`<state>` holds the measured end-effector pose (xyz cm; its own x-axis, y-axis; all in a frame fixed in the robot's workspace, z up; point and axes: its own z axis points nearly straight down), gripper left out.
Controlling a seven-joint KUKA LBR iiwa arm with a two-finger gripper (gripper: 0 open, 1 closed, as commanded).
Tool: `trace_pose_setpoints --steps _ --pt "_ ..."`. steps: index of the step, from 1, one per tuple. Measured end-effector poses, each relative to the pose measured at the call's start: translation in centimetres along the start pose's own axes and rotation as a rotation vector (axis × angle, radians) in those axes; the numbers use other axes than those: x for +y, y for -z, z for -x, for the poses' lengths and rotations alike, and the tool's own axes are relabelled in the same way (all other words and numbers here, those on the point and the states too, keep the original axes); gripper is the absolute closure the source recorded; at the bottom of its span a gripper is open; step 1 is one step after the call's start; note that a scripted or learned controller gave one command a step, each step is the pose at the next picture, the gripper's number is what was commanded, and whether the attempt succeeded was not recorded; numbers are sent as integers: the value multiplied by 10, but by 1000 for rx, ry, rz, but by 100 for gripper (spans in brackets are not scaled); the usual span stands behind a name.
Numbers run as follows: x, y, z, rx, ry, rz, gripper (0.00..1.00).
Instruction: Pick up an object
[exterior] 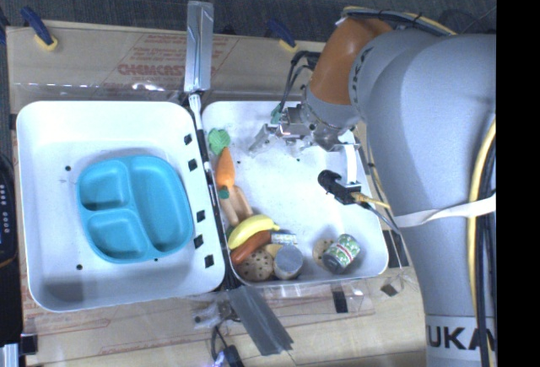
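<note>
While the arm (pixel 422 121) leans over the right bin (pixel 295 188) from three o'clock, the gripper (pixel 283 131) hangs above the bin's upper part, near twelve o'clock, and I see nothing between its fingers. They look spread a little, like thin prongs over bare white floor, so I judge the picking has not begun and the arm is at the approach step. The things to pick lie away from it, along the bin's nine o'clock wall and its six o'clock edge: a green piece (pixel 219 140) closest to the gripper, just at its nine o'clock, then a carrot (pixel 224 169) below, a banana (pixel 251 231), a cookie (pixel 256 265), a grey cup (pixel 288 261) and a small can (pixel 342 252) toward five o'clock. The left bin (pixel 51 213) holds a blue tray (pixel 133 207), well apart from the tool. For the next move, I think the gripper must choose one target, go over it, come down with fingers open on both sides, and only then close. The green piece near the wall may be difficult, because the wall leaves little room.
</note>
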<state>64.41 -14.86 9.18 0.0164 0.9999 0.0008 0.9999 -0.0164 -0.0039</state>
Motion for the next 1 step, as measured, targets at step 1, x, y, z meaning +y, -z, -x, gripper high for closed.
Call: trace_pose_setpoints --steps 1 --pt "-61 -1 -12 0 -101 -1 0"
